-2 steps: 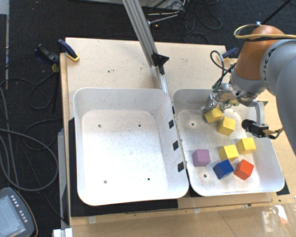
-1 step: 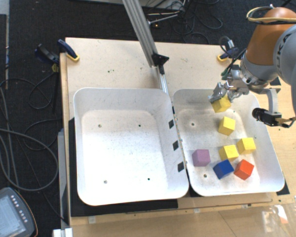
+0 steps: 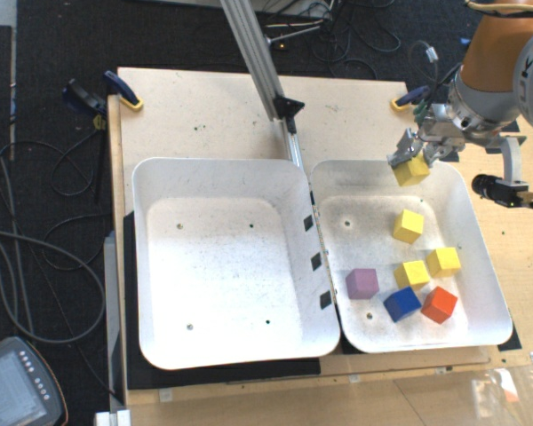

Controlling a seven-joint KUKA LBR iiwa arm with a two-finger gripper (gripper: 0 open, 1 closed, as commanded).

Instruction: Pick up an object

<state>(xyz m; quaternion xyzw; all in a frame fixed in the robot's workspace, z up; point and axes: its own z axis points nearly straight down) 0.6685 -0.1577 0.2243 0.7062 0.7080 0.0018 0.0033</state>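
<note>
One yellow cube (image 3: 412,170) is clamped between the fingers of the gripper (image 3: 415,154), raised above the far edge of the right bin (image 3: 489,264).

Five blocks lie loose on that bin's floor: two more yellow cubes (image 3: 409,226) (image 3: 444,261), a yellow block (image 3: 414,273) between them, a purple cube (image 3: 362,282), a blue cube (image 3: 401,303) and an orange-red cube (image 3: 440,304), the last three nearest the front wall. The left bin (image 3: 151,238) sits just beside, sharing the centre divide. The held cube hangs tilted, one corner pointing down, probably because the fingers closed on opposite faces off-square. It has no long axis; all sides appear equal. The lift appears achieved, judging from the cube's position clear of the bin floor.
</note>
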